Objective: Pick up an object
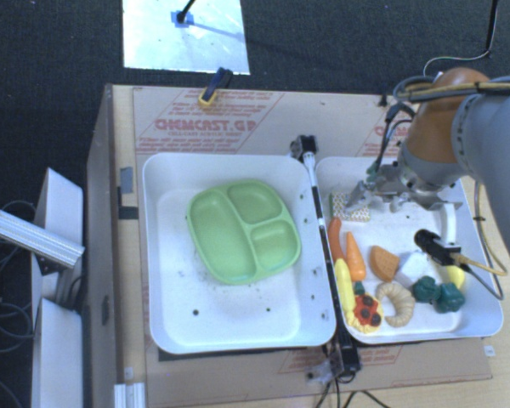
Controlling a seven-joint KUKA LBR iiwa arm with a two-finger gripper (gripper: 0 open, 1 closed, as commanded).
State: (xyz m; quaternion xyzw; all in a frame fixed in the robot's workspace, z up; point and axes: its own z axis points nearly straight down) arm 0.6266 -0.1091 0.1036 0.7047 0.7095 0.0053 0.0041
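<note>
Counter (238,113): carries two white bins side by side
Left bin (174,253): holds a green divided plate (242,230)
Right bin (476,317): toy foods along its near half; carrot (354,255), croissant (397,303), broccoli (426,289)
Tool (357,198): low over the right bin's far left corner; grip state cannot be told

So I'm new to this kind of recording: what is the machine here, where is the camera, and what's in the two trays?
One camera looks down at a slant on a bench. The grey arm with an orange band, reaching in from the right, is the robot. Its gripper hangs low over the right bin, near a pale speckled piece; whether it grips anything cannot be told. That bin holds toy food: a carrot, a banana, an orange wedge, a beige ring, green pieces. The left bin holds a green divided plate.
</note>
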